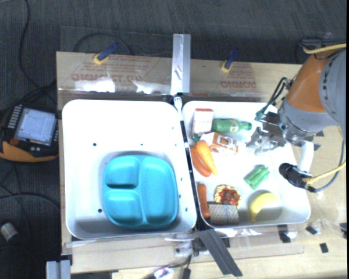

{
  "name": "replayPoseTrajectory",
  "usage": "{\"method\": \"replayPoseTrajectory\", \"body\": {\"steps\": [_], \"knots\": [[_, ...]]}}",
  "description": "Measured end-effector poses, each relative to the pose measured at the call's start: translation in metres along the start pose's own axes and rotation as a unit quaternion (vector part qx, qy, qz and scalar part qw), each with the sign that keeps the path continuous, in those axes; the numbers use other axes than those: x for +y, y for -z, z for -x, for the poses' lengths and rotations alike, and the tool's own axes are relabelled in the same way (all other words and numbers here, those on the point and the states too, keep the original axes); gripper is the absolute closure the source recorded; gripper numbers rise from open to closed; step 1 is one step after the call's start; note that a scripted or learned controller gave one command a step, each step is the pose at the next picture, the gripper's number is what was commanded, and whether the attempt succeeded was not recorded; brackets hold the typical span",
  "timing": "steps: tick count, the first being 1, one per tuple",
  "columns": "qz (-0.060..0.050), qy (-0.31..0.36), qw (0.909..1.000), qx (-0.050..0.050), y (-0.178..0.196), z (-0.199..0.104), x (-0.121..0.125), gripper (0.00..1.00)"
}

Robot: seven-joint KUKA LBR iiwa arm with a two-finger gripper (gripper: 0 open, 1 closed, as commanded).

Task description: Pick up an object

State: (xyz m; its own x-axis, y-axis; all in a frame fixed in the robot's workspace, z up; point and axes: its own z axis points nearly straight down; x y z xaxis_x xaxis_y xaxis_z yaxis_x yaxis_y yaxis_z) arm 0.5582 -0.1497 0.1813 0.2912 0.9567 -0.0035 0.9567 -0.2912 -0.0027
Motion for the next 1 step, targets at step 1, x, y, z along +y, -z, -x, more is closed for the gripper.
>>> {"method": "replayPoseTrajectory", "body": {"steps": [1], "knots": [[0.0, 0.0, 1.0, 0.0, 0.0, 0.0002, 0.0, 0.0]]}}
